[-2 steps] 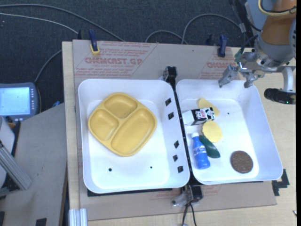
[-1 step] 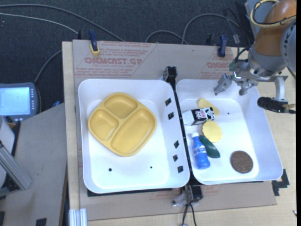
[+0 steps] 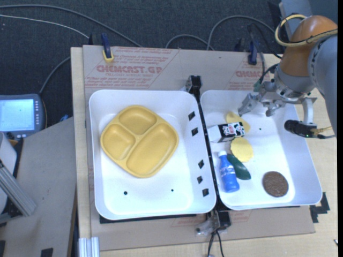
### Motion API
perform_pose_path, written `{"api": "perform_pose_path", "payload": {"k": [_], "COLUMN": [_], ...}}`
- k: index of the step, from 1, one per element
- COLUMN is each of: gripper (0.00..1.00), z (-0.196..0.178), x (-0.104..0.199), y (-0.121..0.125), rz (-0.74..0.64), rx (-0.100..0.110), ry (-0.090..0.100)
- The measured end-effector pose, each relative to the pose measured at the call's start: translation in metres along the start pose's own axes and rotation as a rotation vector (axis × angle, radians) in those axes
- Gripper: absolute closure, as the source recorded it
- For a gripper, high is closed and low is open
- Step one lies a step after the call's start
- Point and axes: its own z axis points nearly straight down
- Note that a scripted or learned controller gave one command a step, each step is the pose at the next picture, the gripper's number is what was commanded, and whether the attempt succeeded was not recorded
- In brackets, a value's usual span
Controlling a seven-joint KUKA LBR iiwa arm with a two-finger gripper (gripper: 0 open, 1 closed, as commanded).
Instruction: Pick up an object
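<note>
**Small pieces in the right bin, claw above their far end**

We take the small yellow piece point(image 3: 232, 116) at about 11 o'clock in the right bin point(image 3: 300, 165) as the likeliest thing to lift, since it lies nearest the gripper point(image 3: 261, 103); it looks light and probably soft, so we would close gently across its narrow width rather than press down on it; just at its 6 o'clock lies a little black-and-white carton point(image 3: 231, 129), stiff-edged and easy to pinch by its long sides, though it rests close to the bin's left wall; below that, toward the bin's middle, sits a round yellow disc point(image 3: 243, 149), flat and likely hard to get under; at 7 o'clock the blue bottle point(image 3: 228, 171) lies on its side, smooth and liable to roll, touching a dark green piece point(image 3: 239, 168) beside it; a brown disc point(image 3: 275, 183) lies apart at 5 o'clock.

The claw hangs over the bin's 12 o'clock end, just to the right of the yellow piece; we see nothing between its fingers, and we cannot tell how far apart they stand.

In the left bin point(image 3: 102, 143), a yellow divided plate point(image 3: 139, 140) rests at the centre.
</note>
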Motion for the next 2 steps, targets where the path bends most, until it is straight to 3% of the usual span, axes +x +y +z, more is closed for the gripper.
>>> {"api": "perform_pose_path", "payload": {"k": [1,2], "gripper": [0.0,1.0], "z": [0.025,0.011], "x": [0.001,0.001], "y": [0.0,0.002], "rz": [-0.001,-0.003], "rx": [0.0,-0.005], "ry": [0.0,-0.001]}}
